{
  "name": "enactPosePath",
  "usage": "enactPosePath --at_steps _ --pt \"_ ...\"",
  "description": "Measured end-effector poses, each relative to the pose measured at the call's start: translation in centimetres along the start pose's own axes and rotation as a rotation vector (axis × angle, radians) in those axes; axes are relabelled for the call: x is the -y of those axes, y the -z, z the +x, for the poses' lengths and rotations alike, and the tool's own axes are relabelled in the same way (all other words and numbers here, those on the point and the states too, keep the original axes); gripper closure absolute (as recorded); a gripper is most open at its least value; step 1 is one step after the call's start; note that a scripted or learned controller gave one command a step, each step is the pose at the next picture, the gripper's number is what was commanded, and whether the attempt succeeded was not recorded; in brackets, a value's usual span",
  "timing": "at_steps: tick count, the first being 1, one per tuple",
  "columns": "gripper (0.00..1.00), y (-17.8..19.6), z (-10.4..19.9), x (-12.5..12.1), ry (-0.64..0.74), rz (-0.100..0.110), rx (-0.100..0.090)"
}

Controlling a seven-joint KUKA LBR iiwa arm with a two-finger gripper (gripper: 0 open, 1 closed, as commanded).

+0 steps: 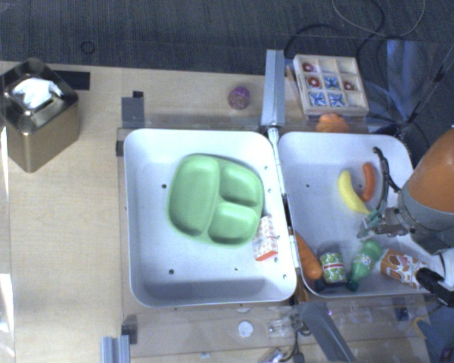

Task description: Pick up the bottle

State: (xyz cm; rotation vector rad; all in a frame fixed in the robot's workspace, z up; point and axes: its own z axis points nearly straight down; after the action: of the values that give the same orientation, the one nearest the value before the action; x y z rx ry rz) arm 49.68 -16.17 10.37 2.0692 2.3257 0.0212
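Over the right bin: the gripper (378,229) hangs low at the near right side, on the grey arm (439,195) with its orange band reaching in from the right.
Jaws: whether they are released or clenched cannot be told; nothing is seen between them.
Bottle: the green bottle (364,262) lies tilted in the right bin (318,165), near the front wall, just below the gripper.
Beside the bottle: a small green can (332,267) to its left, an orange carrot (309,257) further left, an orange-and-white packet (402,268) to its right.
Further back in the right bin: a yellow banana (351,193) and a red sausage (368,181), side by side.
Left bin: the left bin (147,203) holds a green divided tray (214,198) and a small red-and-white packet (265,239) by its right wall.
Counter: a brown box (34,123) stands at far left.
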Motion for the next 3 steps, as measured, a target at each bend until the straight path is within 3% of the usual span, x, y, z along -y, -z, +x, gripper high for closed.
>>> enactPosePath --at_steps 1,2,3 --pt "1.00 8.6 4.4 -5.3 -0.047 0.020 -0.010" --pt "1.00 6.8 4.3 -1.4 -0.280 0.025 -0.008" --pt "1.00 8.6 0.8 -2.6 -0.381 0.024 -0.005"
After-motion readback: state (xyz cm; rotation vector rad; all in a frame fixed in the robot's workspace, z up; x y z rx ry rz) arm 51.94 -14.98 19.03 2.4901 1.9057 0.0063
